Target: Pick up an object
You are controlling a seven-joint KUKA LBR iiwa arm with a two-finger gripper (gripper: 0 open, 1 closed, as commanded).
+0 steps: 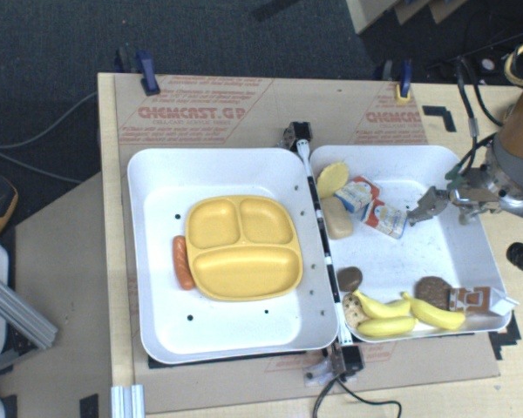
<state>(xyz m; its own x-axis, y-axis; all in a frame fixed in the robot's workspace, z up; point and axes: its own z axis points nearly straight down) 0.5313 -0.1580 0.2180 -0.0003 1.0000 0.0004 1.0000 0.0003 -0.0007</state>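
My gripper [442,213] hangs over the right part of the right bin [436,159], reaching in from the right. Its two fingers stand apart, open, with nothing between them. One fingertip [418,213] is just right of a red, white and blue packet [385,220] lying in the bin's middle. Left of the packet lie a pale yellow slice [333,178] and a tan, bread-like piece [339,219]. Along the bin's front edge lie a bunch of yellow bananas [392,314], two brown cookies [349,279] [431,289] and a brown wrapped bar [472,300].
The left bin [157,181] holds a yellow divided plate [242,247] with a sausage [183,262] beside its left rim. A black ridge [317,225] runs between the two bins. Bare white floor [418,259] lies under and in front of the gripper.
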